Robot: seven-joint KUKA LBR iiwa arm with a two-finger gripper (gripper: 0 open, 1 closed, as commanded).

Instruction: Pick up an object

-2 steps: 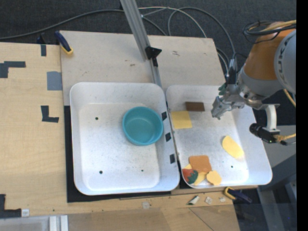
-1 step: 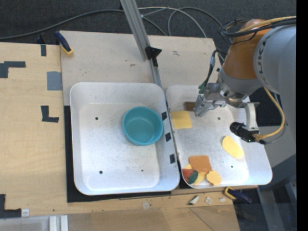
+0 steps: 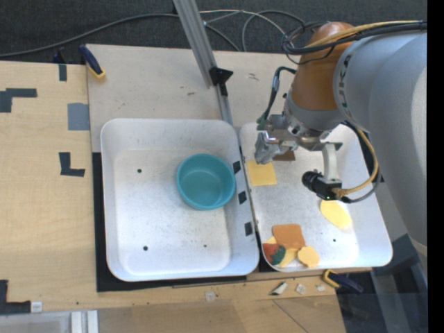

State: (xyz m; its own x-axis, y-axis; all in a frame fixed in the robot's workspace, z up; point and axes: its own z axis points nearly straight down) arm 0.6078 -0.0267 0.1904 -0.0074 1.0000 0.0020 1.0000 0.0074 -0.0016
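Jaws first: from my seat I cannot tell how they stand, since the gripper (image 3: 266, 152) points down and the wrist body hides most of its tip. I see it poised over the far left corner of the right bin (image 3: 368, 252), right at the top edge of a flat yellow square piece (image 3: 263, 175) that lies on the bin floor close to the wall between the two bins; whether it touches that piece I cannot say. Further along the same bin a pale yellow rounded piece (image 3: 337, 215) lies near the right side, just below a small black fitting on the arm's cable. At the near edge sits a cluster: an orange block (image 3: 288, 234), a small multicoloured item (image 3: 277, 255) touching it, and a little yellow lump (image 3: 308, 257) beside them. On my left, the left bin (image 3: 125, 186) holds a teal bowl (image 3: 205, 180), upright, toward its right half. Both bins rest on the counter (image 3: 41, 116), which carries grey tape marks.
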